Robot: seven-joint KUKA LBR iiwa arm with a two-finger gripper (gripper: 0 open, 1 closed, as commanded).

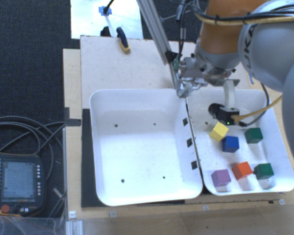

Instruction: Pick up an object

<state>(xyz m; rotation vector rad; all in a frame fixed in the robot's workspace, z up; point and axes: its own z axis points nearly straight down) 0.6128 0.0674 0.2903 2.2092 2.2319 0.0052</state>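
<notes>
Arm at the bin divide, six cubes in the right bin.

We see the jaws at upper centre of the frame, over the far end of the walls where the left bin and right bin meet; we cannot tell whether the jaws are apart or together. All cubes lie in the right bin, at lower right of the frame, clear of the jaws. The yellow cube is nearest the jaws and touches the blue cube just below it. The upper green cube sits right of the blue cube. Along the near wall, left to right, are the purple cube, orange cube and lower green cube. Both bins rest on the bench. A pendant lies at lower left.
</notes>
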